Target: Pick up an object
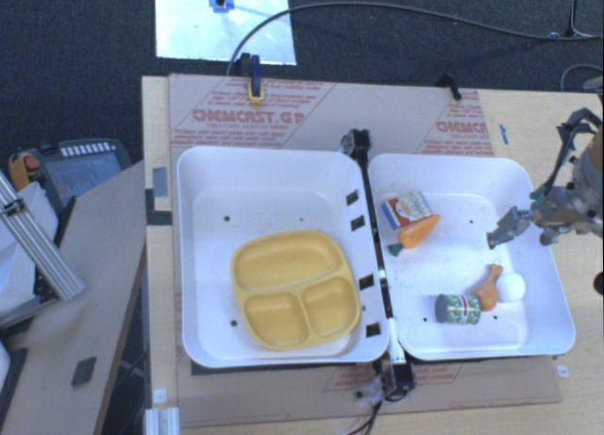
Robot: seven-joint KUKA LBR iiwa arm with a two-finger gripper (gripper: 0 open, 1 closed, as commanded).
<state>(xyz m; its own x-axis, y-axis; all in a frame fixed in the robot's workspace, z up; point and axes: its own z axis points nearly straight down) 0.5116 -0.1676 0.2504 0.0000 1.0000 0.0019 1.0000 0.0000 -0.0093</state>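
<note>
The gripper (507, 226) is hovering at the right bin's (543, 334) right edge, finger spread unclear, holding nothing visible; the plastic drumstick (489, 285) is lying just below it.

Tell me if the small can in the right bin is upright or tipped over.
Tipped over. The can lies on its side on the right bin floor, its round end facing left.

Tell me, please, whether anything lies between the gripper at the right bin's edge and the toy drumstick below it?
Nothing visible does. The gripper hangs over the right bin near its right rim, and bare white floor separates it from the drumstick. The white ball and the small can touch the drumstick's sides, crowding a grasp.
</note>
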